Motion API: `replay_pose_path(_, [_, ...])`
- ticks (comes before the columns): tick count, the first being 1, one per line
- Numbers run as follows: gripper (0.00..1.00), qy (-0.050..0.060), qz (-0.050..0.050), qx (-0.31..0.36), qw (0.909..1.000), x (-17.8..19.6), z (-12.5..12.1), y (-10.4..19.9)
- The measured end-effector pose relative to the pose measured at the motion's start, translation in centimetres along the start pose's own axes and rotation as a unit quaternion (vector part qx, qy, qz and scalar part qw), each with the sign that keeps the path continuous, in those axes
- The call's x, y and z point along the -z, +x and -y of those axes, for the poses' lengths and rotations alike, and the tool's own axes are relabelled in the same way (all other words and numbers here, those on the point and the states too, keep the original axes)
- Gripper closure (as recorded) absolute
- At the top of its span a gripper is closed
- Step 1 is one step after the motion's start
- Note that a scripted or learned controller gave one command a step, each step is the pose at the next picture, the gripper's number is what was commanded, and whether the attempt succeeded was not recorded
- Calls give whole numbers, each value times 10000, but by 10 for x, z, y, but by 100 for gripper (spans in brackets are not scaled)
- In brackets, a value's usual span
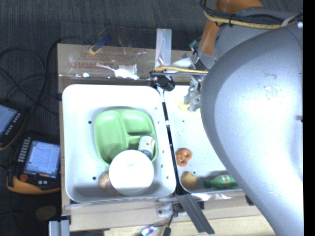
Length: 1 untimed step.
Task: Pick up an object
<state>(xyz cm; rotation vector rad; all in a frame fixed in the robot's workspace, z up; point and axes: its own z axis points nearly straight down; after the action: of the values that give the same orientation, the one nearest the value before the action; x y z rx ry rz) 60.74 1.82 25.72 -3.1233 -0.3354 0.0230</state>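
Reaching arm [261, 112]: grey, bulky, comes in from the right and covers most of the right bin; its orange band [236, 1] sits at the top, wrapped with cables.
Gripper [193, 95]: seen near the far left corner of the right bin, by the divider between the bins; whether it is open or closed I cannot tell, and nothing is seen gripped in it.
Left bin [74, 132]: white, shallow, on the bench beside the other bin.
Green tray [120, 129]: divided into compartments, lies in the middle of the left bin.
White bowl [131, 172]: round, sits toward the near edge of the left bin, overlapping the near end of the green tray.
Small can [146, 145]: white with a red mark, resting on the tray's right side, just beside the bowl's far rim.
Tan object [103, 181]: small, at the bowl's left, near the near edge of the left bin.
Right bin [189, 132]: white, largely hidden under the arm.
Orange pretzel-shaped toy [183, 156]: near the left edge of the right bin, apart from the gripper.
Brown round object [188, 179]: in the near left corner of the right bin.
Green bottle [220, 182]: lies on its side along the near edge of the right bin, just beside the brown round object.
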Motion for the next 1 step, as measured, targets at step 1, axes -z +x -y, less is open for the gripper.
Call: replay_pose_path(1, [100,6,24,6,10000,7,-2,-1])
